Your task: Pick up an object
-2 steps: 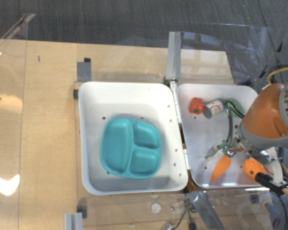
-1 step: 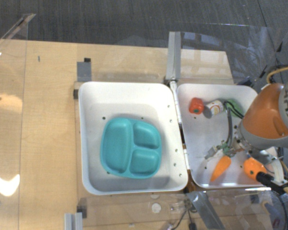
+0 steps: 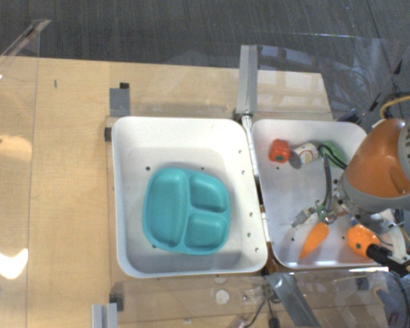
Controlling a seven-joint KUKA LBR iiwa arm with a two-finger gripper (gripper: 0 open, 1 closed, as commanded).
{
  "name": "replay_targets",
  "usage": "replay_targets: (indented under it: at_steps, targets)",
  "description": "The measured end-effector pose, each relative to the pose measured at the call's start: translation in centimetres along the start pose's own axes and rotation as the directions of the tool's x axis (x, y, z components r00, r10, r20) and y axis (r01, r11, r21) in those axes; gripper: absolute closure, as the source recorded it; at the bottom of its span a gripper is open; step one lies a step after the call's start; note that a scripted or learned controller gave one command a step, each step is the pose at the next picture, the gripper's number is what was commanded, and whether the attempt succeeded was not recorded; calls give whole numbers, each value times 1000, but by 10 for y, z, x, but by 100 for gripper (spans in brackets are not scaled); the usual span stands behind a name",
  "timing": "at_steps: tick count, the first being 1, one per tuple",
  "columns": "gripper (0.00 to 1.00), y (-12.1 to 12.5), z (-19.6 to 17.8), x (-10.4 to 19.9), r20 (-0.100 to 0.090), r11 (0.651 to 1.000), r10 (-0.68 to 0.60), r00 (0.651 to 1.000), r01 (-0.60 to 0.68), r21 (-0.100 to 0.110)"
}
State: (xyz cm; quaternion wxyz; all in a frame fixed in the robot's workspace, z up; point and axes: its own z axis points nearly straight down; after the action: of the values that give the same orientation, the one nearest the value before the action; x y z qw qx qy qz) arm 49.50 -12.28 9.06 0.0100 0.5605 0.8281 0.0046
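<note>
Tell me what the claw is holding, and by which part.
Cannot tell. The claw sits at the carrot's top end, by its green leaves, but a grip isn't visible.

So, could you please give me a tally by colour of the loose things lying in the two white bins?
Teal: 1, the divided plate in the left bin.
Orange: 2, the carrot and the round orange piece in the right bin.
Red: 1, the red piece.
Green: 1, the green piece.
Grey: 1, the small cylinder.
Total: 6

Arm point(image 3: 386, 166) reaches in from right, orange-banded wrist tilted down; pincer point(image 3: 322, 214) low.
</note>
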Motion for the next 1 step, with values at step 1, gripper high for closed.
replay_targets:
  at_steps: [1]
  targets:
    - [0,1,0,2,4,1000,-30,1000,30,-1]
